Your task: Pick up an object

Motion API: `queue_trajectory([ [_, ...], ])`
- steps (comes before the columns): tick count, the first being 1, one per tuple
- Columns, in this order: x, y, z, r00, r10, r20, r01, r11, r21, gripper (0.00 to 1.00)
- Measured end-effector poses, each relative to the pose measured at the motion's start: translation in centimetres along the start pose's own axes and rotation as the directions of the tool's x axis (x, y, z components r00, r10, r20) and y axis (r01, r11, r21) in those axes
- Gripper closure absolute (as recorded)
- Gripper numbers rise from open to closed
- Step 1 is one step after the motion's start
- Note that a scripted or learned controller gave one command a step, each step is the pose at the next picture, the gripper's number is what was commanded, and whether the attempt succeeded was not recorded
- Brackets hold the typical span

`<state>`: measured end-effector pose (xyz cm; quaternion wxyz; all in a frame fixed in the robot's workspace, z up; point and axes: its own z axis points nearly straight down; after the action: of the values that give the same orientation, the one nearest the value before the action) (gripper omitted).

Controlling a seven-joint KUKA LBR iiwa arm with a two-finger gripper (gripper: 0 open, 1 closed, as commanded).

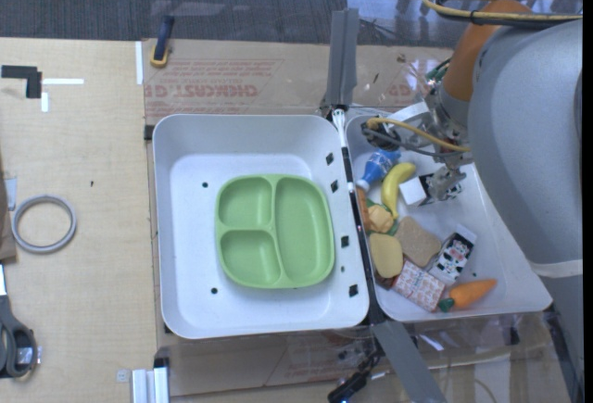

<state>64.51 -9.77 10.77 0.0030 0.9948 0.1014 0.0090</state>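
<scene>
The tool (447, 183) hangs low in the right bin (505, 248), near its back edge, just beside the banana (397, 184), and I cannot tell how it is set, because the big grey arm (533, 132) hides part of it. The things to pick all lie in that bin, pushed close together along its left wall. That is the trouble: the tool could bump one toy and push the others away, or pinch two at once. The banana is smooth, curved and yellow, so it may slip out. The carrot (473, 292) near the front edge is thin and pointy and could roll. The bread slice (420, 242) and the checked pink block (418, 286) are flat, so they are hard to get under. The left bin (176, 234) holds a shiny green plate (275, 232) with three parts
</scene>
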Motion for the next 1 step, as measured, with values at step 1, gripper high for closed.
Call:
queue_trajectory([
  [1, 0.00, 0.00, 0.00, 1.000, 0.000, 0.000, 0.000, 1.000, 0.000, 0.00],
])
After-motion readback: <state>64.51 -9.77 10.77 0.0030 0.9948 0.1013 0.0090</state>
